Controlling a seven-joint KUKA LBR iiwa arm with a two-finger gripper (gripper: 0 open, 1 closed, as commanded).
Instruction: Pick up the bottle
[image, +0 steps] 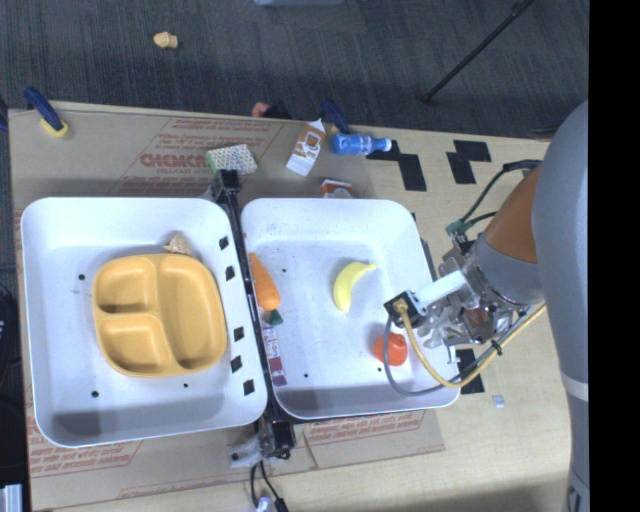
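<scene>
The blue bottle (358, 145) lies on its side on the bench (500, 440), outside both bins, just past the far rim of the right bin (330, 206) and near a small carton (307, 148). The gripper (437, 335) sits low at the right bin's near-right corner, well apart from the bottle & right beside an orange-red item (395, 348). Cables and wrist hardware block the view, so whether it's spread or pressed together can't be told. Nothing is seen held.

Judgement: the step in hand is the approach, w/ the task barely begun. To do it well the arm should:
- lift clear of the bin wall first, so it doesn't drag the orange-red item or catch the rim
- travel across the bin above the banana (348, 283), not through it
- come down over the bottle's body, not its cap end, w/ the jaws set across the short axis, since a bottle on its side will prob. roll if nudged lengthwise
- stay off the carton on the approach side

The carrot (265, 285) at the bin's left wall and the yellow divided plate (160, 312) in the left bin (60, 230) are out of the way.
</scene>
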